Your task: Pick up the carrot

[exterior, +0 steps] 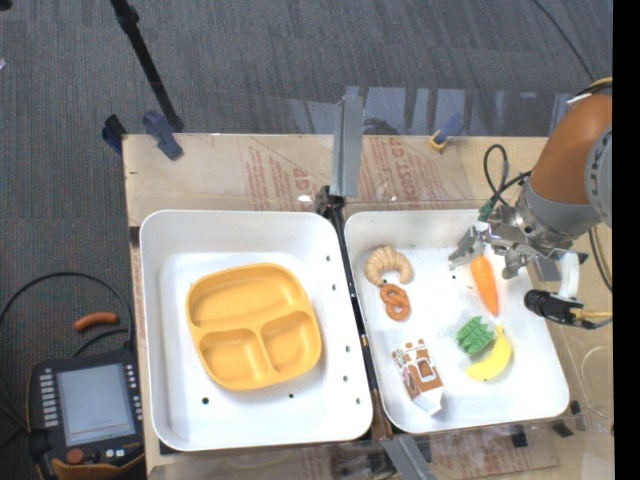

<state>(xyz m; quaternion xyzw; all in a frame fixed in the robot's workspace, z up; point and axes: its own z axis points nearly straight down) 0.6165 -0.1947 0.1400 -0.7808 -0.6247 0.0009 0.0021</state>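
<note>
The orange carrot [486, 286] lies in the right bin [545, 393], near its far right side, with its thick end pointing to the back. My gripper [489, 254] hovers right over that thick end, below the grey wrist and orange band. Its fingers [465, 248] stand spread to either side of the carrot's top, with a gap on each side. The gripper is open and the carrot is not clamped.
In the right bin also lie a croissant [388, 264], a pretzel [396, 302], a small carton [421, 373], a green piece [475, 334] and a banana [491, 359] just in front of the carrot. The left bin [165, 238] holds a yellow divided tray [255, 323].
</note>
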